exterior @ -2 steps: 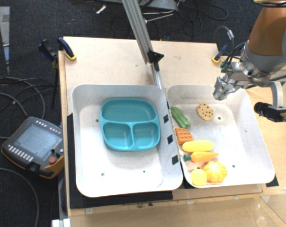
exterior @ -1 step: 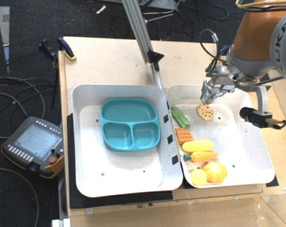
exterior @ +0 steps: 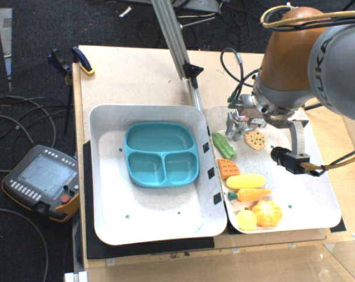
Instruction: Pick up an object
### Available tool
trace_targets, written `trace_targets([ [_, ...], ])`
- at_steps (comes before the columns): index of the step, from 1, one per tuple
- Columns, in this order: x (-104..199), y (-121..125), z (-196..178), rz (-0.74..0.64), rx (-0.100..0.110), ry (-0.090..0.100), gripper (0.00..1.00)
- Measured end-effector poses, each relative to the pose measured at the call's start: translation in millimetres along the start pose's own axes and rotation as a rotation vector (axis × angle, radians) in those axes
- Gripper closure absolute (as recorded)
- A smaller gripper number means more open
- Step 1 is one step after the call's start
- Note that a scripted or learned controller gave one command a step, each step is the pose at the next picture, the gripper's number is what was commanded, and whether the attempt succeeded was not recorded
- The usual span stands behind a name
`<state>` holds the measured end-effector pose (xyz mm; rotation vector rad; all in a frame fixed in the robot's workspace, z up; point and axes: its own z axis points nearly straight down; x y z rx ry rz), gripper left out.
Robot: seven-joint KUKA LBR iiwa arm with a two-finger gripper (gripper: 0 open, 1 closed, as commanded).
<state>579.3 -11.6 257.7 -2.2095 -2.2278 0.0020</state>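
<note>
Green bean (exterior: 224,145), cookie (exterior: 255,139), beside gripper (exterior: 237,126)

i see the candidate objects gathered in the right bin (exterior: 318,207). a round tan cookie (exterior: 255,139) with dark chips lies flat near the far side. a green pod-shaped vegetable (exterior: 224,145) lies at a slant by the bin's left wall. just nearer sits a small orange waffle-textured square (exterior: 228,169). below that a yellow corn cob (exterior: 245,181) lies crosswise, touching an orange carrot (exterior: 252,194) beneath it. at the near edge a yellow lemon (exterior: 247,220) rests against a knobbly yellow-orange pepper (exterior: 268,212).
</note>
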Motion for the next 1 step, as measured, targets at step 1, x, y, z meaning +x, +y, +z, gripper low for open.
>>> trace_targets([
  [1,54.4,-7.3,2.8,-0.001,-0.002,0.000,1.00],
])
